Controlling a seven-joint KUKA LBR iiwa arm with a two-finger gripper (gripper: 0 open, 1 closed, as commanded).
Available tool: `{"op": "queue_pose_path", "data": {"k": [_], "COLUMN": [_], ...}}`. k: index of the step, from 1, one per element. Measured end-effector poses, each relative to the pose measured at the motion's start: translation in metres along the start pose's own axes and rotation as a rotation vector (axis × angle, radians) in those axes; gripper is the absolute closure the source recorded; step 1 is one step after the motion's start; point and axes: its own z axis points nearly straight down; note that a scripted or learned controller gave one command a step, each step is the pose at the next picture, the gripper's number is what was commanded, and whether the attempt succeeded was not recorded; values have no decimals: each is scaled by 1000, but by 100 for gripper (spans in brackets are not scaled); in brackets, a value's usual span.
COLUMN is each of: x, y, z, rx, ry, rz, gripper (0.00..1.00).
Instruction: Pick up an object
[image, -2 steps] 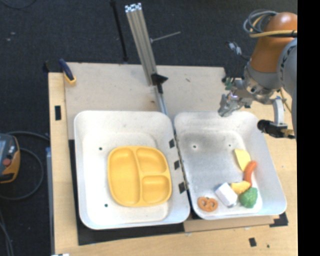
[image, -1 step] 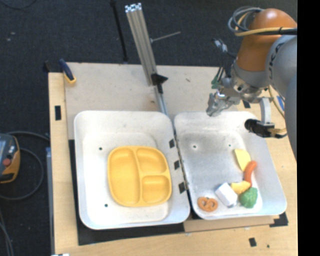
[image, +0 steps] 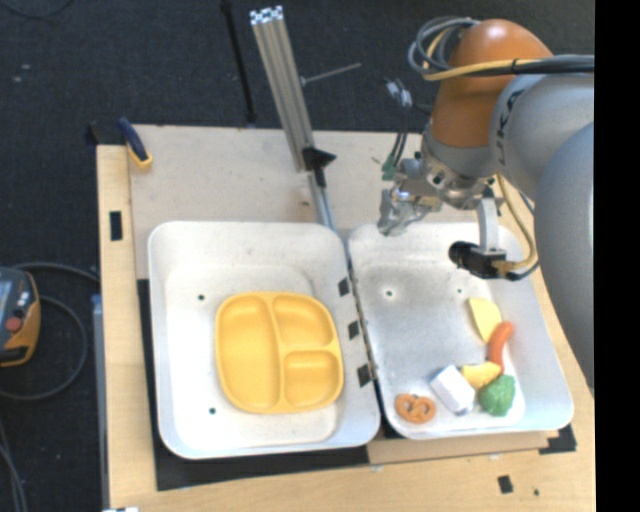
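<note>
My gripper (image: 398, 215) hangs over the far left corner of the right bin (image: 420, 290), well above its floor, with nothing visible between its fingers. Small toy foods lie bunched in that bin's near right corner, far from the gripper. Among them are a pale yellow wedge (image: 485, 318), an orange carrot (image: 498, 342), a green broccoli (image: 498, 394), a white block (image: 452, 388), a small yellow piece (image: 481, 374) and a brown pretzel (image: 415, 407).
In the left bin (image: 180, 270) lies a yellow divided plate (image: 278, 352). A slanted metal post (image: 290, 100) rises behind the bins near the gripper. The arm's grey body fills the upper right.
</note>
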Motion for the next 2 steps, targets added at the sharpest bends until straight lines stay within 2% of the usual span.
{"op": "queue_pose_path", "data": {"k": [2], "x": [103], "y": [-1], "z": [11], "rx": [2], "ry": [1], "rz": [-1], "gripper": [100]}}
